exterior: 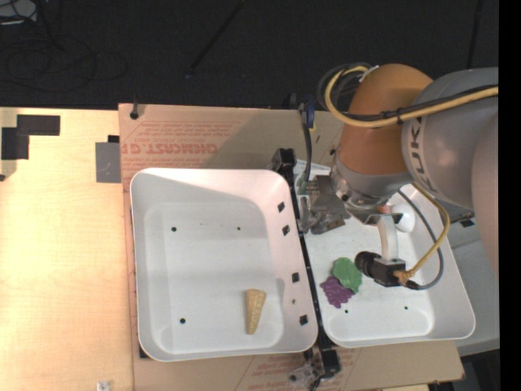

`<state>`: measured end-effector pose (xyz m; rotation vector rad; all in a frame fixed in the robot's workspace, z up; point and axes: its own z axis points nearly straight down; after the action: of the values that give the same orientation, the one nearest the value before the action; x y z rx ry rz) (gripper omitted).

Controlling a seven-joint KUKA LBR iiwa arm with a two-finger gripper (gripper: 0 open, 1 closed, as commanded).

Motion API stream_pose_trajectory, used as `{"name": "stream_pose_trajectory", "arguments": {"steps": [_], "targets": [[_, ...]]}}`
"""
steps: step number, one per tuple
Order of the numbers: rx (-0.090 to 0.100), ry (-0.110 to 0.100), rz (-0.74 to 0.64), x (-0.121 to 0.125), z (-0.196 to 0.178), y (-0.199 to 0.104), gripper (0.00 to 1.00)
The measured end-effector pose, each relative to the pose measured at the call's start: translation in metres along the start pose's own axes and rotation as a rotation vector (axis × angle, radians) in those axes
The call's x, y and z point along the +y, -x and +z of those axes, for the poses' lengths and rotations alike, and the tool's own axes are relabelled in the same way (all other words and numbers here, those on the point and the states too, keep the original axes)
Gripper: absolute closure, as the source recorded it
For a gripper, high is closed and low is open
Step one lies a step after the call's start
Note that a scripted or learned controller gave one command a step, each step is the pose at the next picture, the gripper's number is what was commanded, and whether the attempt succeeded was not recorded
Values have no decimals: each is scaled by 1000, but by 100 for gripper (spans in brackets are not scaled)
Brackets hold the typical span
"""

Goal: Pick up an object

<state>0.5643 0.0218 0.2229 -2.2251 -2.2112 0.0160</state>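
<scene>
Both shallow bins, the left bin (155, 218) and the right bin (440, 316), look like smooth white plastic with a soft sheen. They sit on a matt brown cardboard sheet (203, 141) printed with red lettering, laid over a pale wooden bench (57, 251) with a faint grain. The ice-cream cone (255, 309) in the left bin has a dull, ribbed tan surface. The green leafy piece (348, 272) and the purple grape bunch (336, 291) look like matt moulded plastic. The arm (444, 145) has satiny grey casing, a glossy orange band (383, 129) and smooth yellow cables (366, 112).
</scene>
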Motion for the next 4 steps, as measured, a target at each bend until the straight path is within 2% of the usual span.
{"name": "stream_pose_trajectory", "arguments": {"steps": [1, 2, 3, 4], "targets": [[3, 3, -2, -1, -17, -2, 100], [1, 10, -1, 30, -17, 79, 100], [5, 3, -5, -23, -5, 90, 100], [5, 14, -12, 2, -69, 37, 100]]}}
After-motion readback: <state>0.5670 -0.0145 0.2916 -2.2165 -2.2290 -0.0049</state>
